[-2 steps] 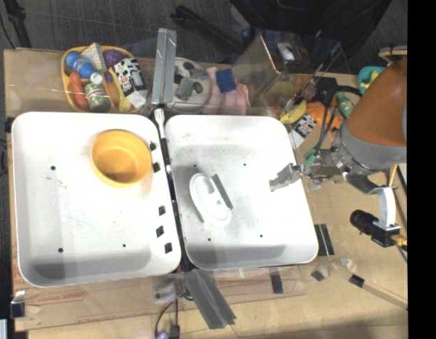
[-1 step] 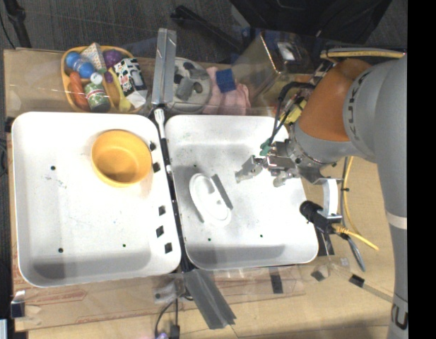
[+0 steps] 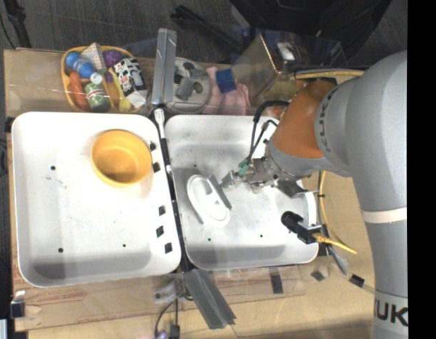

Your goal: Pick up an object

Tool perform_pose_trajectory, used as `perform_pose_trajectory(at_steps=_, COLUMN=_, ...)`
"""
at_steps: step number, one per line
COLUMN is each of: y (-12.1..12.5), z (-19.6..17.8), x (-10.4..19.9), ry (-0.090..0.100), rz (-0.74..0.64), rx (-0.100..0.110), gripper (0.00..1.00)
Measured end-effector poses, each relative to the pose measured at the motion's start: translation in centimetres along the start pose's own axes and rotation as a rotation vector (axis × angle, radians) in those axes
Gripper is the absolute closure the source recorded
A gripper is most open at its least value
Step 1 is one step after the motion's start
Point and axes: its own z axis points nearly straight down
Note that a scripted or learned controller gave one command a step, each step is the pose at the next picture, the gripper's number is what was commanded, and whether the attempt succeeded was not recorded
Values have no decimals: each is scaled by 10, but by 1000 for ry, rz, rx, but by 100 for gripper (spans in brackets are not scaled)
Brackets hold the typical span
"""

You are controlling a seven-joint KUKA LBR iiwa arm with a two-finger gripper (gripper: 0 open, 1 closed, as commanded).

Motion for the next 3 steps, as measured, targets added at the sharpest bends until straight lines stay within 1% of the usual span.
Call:
perform_pose_trajectory(at_steps=1, y=-3, z=1, x=36, ry=-35, rz=-146, rx=-16, gripper=0)
perform_pose_trajectory(at_steps=2, y=47, z=2, x=63, ry=-10, rz=-280, rx=-14, gripper=0)
perform_pose_trajectory(at_steps=3, y=14, z=3, x=36, ry=-6, rz=-314, rx=-14, gripper=0)
